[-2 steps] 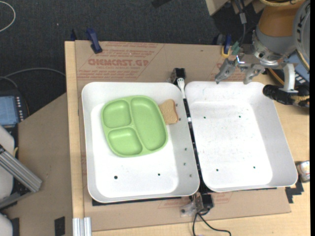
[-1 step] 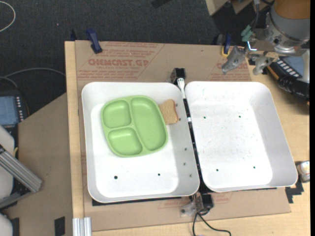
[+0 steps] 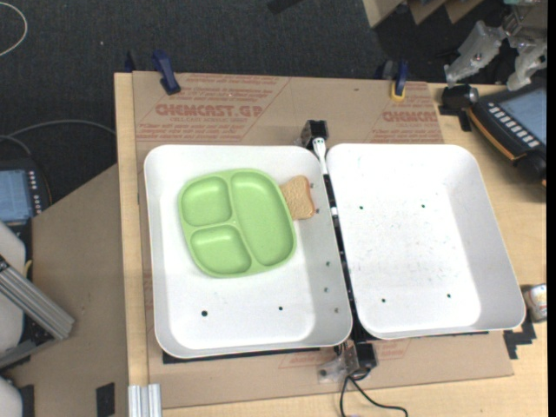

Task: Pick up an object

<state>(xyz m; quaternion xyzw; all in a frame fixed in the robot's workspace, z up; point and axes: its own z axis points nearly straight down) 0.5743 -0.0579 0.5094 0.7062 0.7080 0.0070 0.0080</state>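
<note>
Candidate objects: a green divided plate [image 3: 236,223] and a tan slice of toast [image 3: 299,197], both in the left bin [image 3: 174,320]. The plate lies flat in the upper middle of that bin, three compartments up. The toast sits at the plate's upper right edge, touching or slightly overlapping the rim; you cannot tell which from this angle. It is also near the wall the left bin shares with the right bin [image 3: 486,233].

Right bin: bare white floor with a few dark specks and small holes.

Judgement on the step: the approach has not begun, so you are choosing a target. The toast looks the easier grasp, small and thin enough for two fingers to span. Come straight down and align the fingers along the bin wall, so neither one lands on the plate rim or the wall. The plate is wide and low; only a pinch on its rim would work, and it may tip or slide.

Risk: a descent slightly to the left strikes the plate and shoves both objects.

Arm pose: nothing to record; arm and tool are outside the frame, so you cannot tell whether the fingers are apart or together.

Surround: both bins rest on a cardboard sheet [image 3: 217,102] clamped to the tabletop [image 3: 530,250].
</note>
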